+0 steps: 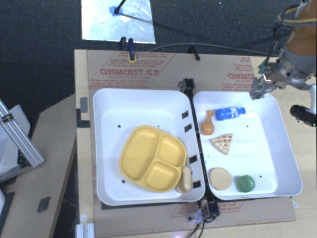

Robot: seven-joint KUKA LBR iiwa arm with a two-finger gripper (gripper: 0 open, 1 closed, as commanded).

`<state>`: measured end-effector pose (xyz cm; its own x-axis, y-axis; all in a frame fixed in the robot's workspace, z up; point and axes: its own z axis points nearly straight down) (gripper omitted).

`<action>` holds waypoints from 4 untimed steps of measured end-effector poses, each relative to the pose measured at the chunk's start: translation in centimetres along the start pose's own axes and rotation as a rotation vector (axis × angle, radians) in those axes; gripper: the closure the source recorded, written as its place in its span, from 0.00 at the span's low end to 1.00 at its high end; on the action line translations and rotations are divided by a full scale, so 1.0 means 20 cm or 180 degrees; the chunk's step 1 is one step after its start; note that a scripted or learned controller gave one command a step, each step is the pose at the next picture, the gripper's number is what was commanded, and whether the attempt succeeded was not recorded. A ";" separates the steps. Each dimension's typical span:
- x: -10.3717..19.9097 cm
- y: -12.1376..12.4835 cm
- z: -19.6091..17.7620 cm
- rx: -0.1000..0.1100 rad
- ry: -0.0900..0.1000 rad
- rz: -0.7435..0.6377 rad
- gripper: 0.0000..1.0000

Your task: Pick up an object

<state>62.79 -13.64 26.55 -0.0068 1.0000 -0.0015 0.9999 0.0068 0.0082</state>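
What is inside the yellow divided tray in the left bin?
The yellow divided tray shows three bare compartments. A beige bread-like piece lies outside, against its right edge. The bin floor under it is covered.

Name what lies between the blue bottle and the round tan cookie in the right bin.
In the camera view, the pizza slice lies between the blue bottle and the round tan cookie.

Right bin: we count five small items. Blue bottle lying on its side near the far wall. Just left of it, an orange-tan drumstick-like piece, thin end pointing away. Below these, a pizza slice lying flat. Near the front wall, a round tan disc with a green ball just beside it. Left bin: yellow divided plate, a pale bread roll touching its near right edge.
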 end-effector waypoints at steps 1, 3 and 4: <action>0.00 0.01 -0.11 0.0011 0.0002 0.0003 1.00; 0.46 -0.19 0.06 0.0031 0.0012 -0.0004 1.00; 0.69 -0.37 0.09 0.0033 0.0011 -0.0005 1.00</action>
<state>55.27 0.14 24.59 -0.0083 1.0000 0.0018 1.0000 0.0083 -0.0023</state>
